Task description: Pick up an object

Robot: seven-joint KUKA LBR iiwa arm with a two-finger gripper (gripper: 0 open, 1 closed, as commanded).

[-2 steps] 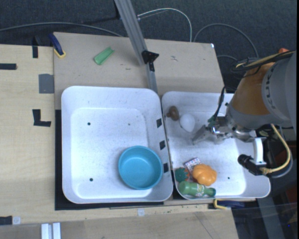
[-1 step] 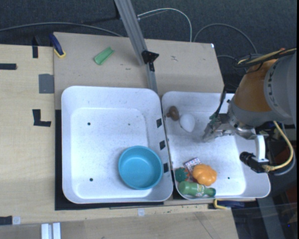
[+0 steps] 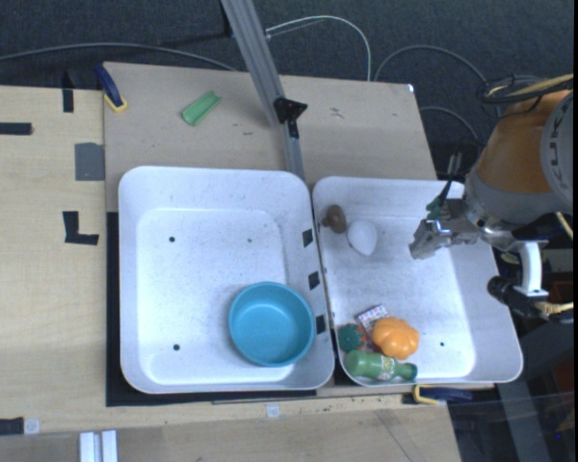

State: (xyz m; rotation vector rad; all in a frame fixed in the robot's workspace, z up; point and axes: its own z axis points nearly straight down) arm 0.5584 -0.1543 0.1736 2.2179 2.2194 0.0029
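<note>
Two shallow white bins (image 3: 125,258) sit on pale board. From the gripper (image 3: 426,242), whose finger state I cannot tell, a smooth white egg-shaped object (image 3: 363,238) lies at nine o'clock; a round blue bowl (image 3: 270,322) sits at eight, an orange fruit (image 3: 395,336) at six.

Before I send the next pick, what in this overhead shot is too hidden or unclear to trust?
- Gripper, camera view: small and blurred against the right bin; the finger state is unreadable.
- Green object: partly covered by the orange object and the bin's front rim; its shape is unclear.
- Small red-and-white item: too small to identify.
- Brown object: too small and blurred to identify.
- Arm: cut off by the right edge.
</note>
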